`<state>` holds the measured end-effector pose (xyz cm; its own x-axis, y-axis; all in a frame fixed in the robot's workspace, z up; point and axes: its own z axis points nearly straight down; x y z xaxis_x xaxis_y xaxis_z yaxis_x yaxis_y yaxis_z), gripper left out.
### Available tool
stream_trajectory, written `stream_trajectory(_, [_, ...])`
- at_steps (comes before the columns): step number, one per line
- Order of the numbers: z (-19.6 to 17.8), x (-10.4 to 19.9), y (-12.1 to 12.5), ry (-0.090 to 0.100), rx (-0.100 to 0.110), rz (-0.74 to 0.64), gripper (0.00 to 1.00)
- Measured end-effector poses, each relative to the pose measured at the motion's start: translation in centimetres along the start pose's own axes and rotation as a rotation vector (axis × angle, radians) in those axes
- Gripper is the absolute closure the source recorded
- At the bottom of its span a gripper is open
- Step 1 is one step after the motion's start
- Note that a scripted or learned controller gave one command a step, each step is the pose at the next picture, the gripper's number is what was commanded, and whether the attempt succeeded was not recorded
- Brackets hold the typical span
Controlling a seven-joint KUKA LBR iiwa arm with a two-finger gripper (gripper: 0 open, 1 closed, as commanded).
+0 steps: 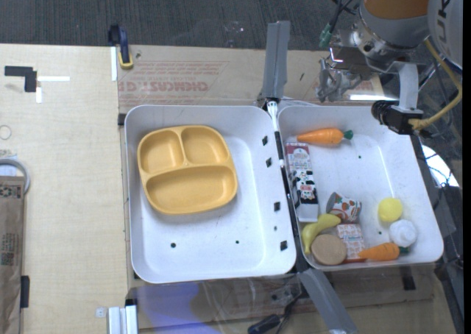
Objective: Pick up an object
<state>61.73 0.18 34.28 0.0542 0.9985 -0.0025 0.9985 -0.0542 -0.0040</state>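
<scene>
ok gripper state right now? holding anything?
Gripper: above the back rim of the right bin, nothing seen between its fingers; open or closed cannot be told. The carrot lies in the bin just below it.

Orange carrot [321, 136], lying flat, right bin [419, 171]

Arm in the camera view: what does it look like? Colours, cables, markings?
The arm has an orange band above a grey metal wrist, with a white shell bearing dark letters at the right edge. Black and yellowish cables loop beside it. The tool is pale metal.
</scene>
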Motion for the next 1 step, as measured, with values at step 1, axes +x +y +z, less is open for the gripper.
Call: stream_trajectory(1, [-4.77, -5.76, 4.31, 0.0, -0.002, 0.072, 1.0])
